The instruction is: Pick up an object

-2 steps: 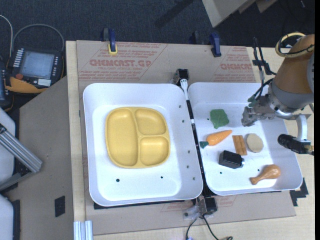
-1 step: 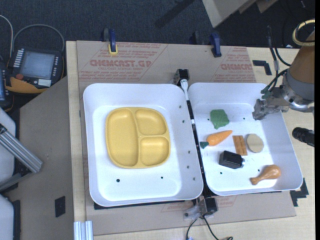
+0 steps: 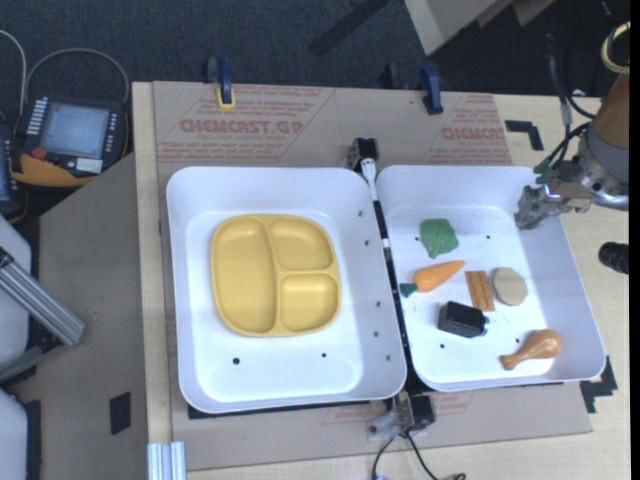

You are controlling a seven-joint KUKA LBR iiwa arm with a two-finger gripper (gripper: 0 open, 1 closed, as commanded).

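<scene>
At the right edge of the frame the arm (image 3: 610, 163) shows a rounded grey wrist housing under a tan-orange band, dark cables looping along its left side, and a small boxy grey metal gripper (image 3: 530, 211) at its tip.

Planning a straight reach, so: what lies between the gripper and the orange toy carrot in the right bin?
In the camera view, only bare white bin floor lies between the gripper and the orange toy carrot; the green leafy toy sits just beside that line.
</scene>
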